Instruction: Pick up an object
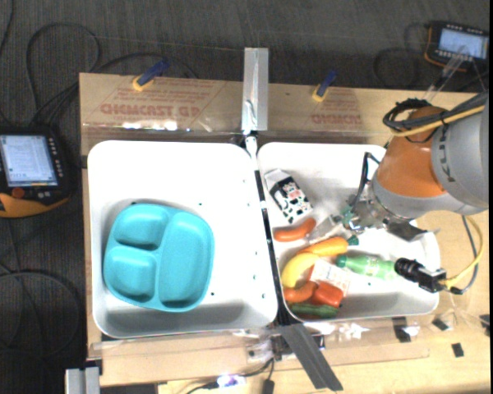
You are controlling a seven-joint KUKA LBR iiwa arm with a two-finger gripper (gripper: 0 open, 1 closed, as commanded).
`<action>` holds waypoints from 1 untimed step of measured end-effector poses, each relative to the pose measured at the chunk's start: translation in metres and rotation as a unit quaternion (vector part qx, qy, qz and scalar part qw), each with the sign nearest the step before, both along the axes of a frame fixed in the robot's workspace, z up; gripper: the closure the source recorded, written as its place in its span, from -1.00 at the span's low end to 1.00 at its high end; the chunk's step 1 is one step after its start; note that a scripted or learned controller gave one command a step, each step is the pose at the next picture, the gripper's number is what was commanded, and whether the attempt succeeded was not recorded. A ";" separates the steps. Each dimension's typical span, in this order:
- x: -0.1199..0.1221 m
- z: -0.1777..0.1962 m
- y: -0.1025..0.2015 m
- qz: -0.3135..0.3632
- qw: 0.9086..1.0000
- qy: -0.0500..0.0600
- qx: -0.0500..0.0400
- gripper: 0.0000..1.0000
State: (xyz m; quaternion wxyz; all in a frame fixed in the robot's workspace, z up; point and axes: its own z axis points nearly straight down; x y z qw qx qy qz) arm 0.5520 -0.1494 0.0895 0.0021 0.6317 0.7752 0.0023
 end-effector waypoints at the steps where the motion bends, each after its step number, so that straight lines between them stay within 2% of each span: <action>1: 0.007 0.000 0.040 0.005 1.000 -0.001 0.000 -1.00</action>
